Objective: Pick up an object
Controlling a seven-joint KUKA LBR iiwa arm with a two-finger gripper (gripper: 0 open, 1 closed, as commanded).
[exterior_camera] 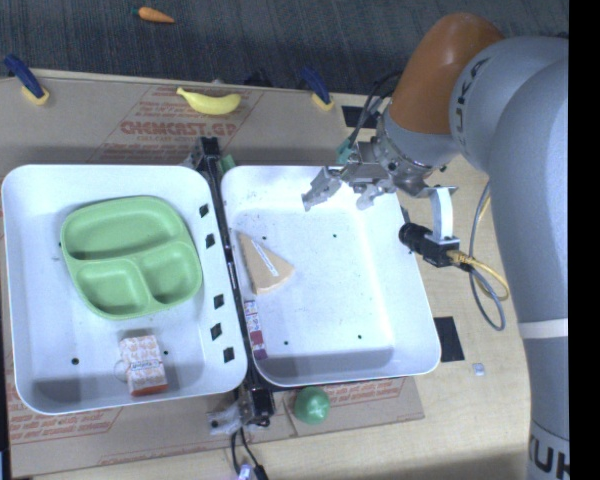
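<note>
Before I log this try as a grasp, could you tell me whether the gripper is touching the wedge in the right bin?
Apart. In the camera view, bare white bin floor lies between the gripper and the wedge.

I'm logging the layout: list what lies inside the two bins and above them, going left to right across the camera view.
Small carton → green divided plate → wedge-shaped block → gripper, hovering over the right bin's far edge. The carton and plate share the left bin, so their order is close.

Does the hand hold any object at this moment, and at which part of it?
Nothing is held. The hand is open above the right bin, apart from the wedge.
</note>
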